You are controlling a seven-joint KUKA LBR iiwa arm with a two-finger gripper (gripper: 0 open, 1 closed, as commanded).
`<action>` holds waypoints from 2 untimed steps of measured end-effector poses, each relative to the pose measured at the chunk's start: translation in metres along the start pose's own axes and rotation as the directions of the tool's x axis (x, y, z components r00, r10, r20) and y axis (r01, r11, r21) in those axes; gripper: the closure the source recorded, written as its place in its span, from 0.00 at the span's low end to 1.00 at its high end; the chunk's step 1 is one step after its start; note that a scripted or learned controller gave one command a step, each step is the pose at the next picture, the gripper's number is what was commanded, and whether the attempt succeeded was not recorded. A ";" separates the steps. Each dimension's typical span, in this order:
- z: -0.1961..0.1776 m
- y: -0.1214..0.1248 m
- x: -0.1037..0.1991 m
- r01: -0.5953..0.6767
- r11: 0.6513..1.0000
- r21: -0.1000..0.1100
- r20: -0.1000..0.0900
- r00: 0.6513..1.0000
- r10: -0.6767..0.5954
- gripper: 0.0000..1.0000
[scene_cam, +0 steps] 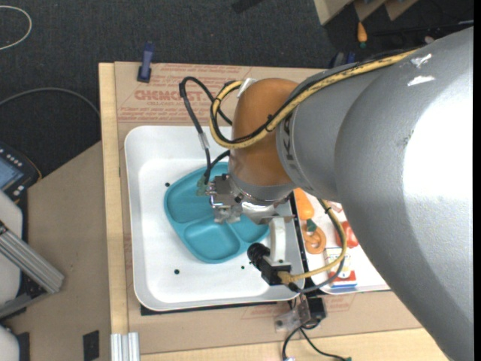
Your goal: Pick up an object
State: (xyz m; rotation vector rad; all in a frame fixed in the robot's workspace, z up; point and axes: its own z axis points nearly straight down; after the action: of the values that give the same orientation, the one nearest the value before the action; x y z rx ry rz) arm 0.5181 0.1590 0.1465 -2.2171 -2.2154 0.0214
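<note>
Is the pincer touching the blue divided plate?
Cannot tell. In the camera view the pincer sits over the blue divided plate, but the wrist hides any contact.

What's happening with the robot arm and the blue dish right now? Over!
Gripper low over the blue divided dish in the left bin. Fingers hidden, grasp unconfirmed. Arm blocks the right bin's contents. Over.

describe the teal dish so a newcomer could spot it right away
Start at the shallow white bin on the view's left side. In its middle, partly under the grey arm's wrist and gripper, lies a teal plastic dish with moulded compartments. It is the only teal thing there; the items in the neighbouring bin are orange, white and red.
</note>
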 end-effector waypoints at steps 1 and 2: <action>0.007 -0.042 0.069 0.007 1.000 -0.008 -0.005 1.000 -0.007 1.00; 0.046 0.020 0.052 0.001 1.000 -0.026 -0.008 1.000 -0.001 1.00</action>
State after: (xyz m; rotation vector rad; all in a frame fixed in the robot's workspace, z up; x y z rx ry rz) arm 0.5378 0.2112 0.1002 -2.2248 -2.2259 -0.0166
